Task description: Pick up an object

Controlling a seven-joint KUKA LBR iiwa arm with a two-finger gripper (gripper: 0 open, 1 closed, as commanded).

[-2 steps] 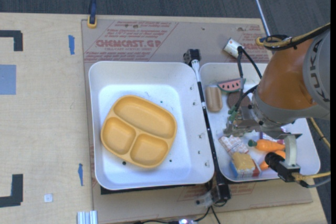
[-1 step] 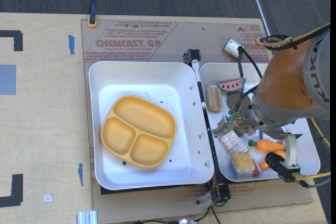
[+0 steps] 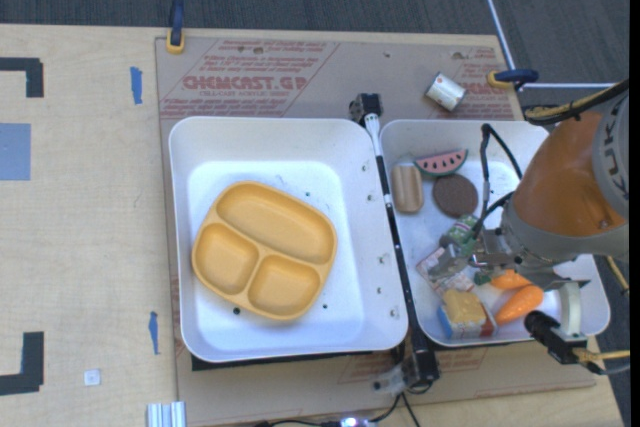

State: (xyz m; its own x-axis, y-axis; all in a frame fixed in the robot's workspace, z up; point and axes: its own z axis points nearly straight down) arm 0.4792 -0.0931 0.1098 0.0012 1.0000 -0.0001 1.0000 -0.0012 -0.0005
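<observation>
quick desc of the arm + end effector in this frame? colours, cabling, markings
The arm is a bulky rounded link, orange band in view, grey casing at the frame's right edge. A black cable loops along its left side towards the wrist. The end effector is a small metallic grey assembly with some green on it. No markings are legible.

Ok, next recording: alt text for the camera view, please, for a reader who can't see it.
The grey arm's gripper is down in the right bin among toy foods: a watermelon slice, brown cookie, bread piece and carrot. The left bin holds a yellow divided plate.
</observation>
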